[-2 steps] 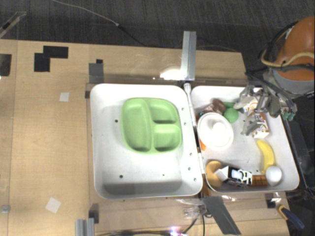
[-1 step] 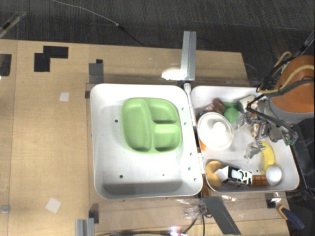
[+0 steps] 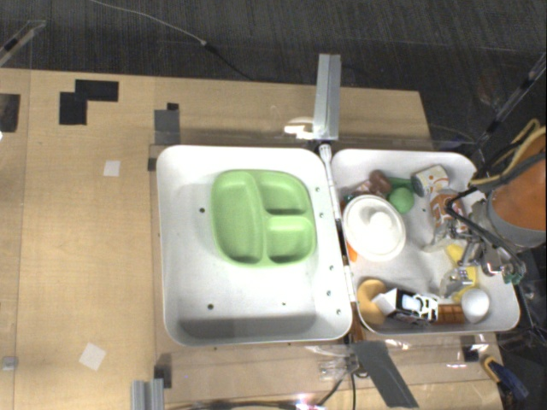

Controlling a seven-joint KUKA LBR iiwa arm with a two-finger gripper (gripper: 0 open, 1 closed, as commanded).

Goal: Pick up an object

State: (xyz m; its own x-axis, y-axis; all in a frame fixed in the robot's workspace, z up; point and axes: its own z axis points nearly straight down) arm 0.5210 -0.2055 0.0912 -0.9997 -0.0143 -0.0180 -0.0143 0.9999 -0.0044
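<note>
The right bin (image 3: 376,162) holds several small objects. A white bowl (image 3: 374,225) sits at its left side, with a green ball (image 3: 401,199) and a brown object (image 3: 379,181) behind it. A small pale cup (image 3: 428,179) lies near the back wall. Along the front wall are a tan bowl (image 3: 369,295), a black-and-white toy (image 3: 412,306) and a white egg-like object (image 3: 475,303). My gripper (image 3: 462,267) reaches down into the bin's right side, over a yellow item (image 3: 455,251). Cables and the wrist hide what is at its tip.
The left bin (image 3: 184,254) holds a green divided plate (image 3: 261,216). A metal post (image 3: 327,96) stands behind the gap between the bins. The arm's orange band (image 3: 521,202) hangs over the right bin's right wall.
</note>
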